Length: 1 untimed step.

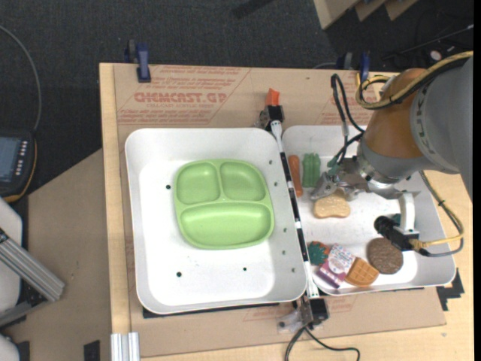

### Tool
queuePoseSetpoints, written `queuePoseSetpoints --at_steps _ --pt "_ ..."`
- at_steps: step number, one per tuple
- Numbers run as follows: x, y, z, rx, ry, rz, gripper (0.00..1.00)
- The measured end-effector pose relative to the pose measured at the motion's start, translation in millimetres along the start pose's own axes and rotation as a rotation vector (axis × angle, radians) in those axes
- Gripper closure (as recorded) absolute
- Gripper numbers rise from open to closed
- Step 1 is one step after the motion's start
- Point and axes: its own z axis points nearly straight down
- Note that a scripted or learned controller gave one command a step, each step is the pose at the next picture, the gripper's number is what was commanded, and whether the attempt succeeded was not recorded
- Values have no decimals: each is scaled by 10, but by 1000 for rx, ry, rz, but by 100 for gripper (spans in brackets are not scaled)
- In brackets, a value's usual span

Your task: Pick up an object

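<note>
The right bin (431, 274) holds several small food items. A tan bread slice (331, 207) lies near its middle, with an orange carrot (295, 171) and a green pickle (311, 168) side by side at the left wall. Along the front edge lie a brown cookie (385, 255), an orange waffle piece (361, 272), a pink and white packet (338, 261) and a small teal item (319, 252). My gripper (336, 187) hangs low in the right bin, its metal fingertips just above the bread slice and right of the pickle. Nothing shows between them.
The left bin (154, 269) bears a green divided plate (223, 202) at its middle. The grey arm with its orange band (391, 126) covers the right bin's back right part. Black cables loop beside the wrist. Clamps (140, 60) hold the cardboard-covered bench.
</note>
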Motion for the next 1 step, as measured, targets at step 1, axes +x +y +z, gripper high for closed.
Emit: queuePoseSetpoints --at_steps 1 --pt "816 182 -956 -10 1 -9 100"
